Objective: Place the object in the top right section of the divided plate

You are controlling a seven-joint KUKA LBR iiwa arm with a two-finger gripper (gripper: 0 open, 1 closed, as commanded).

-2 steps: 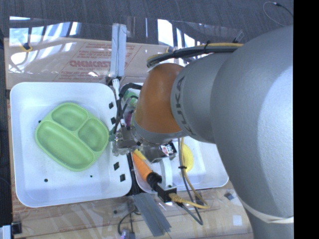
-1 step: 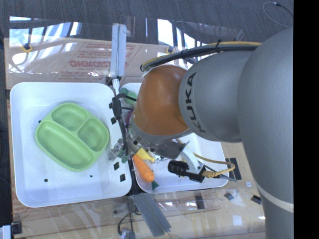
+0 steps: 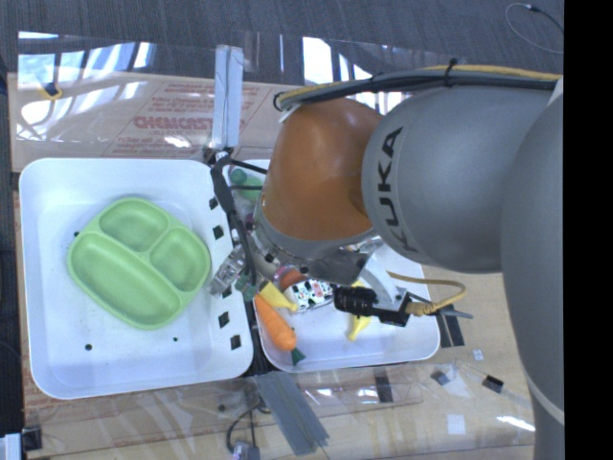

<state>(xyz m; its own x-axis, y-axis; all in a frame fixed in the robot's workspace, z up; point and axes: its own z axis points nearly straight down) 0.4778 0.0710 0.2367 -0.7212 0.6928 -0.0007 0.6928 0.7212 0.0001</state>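
A light green divided plate [image 3: 139, 262] lies in the left bin [image 3: 57, 353], its three sections bare. My arm hangs low over the right bin [image 3: 402, 353] and covers most of it. The gripper [image 3: 233, 272] pokes out under the wrist at the divider between the bins, and I see nothing held in it. Just below it lie an orange carrot [image 3: 278, 326], a yellow piece [image 3: 272, 298], a white item with dark dots [image 3: 308, 295] and a small red-orange thing [image 3: 289, 278].
Another yellow piece [image 3: 356, 328] lies near the right bin's front. A green object [image 3: 246, 186] peeks out at that bin's back left corner. A clear wall stands behind both bins.
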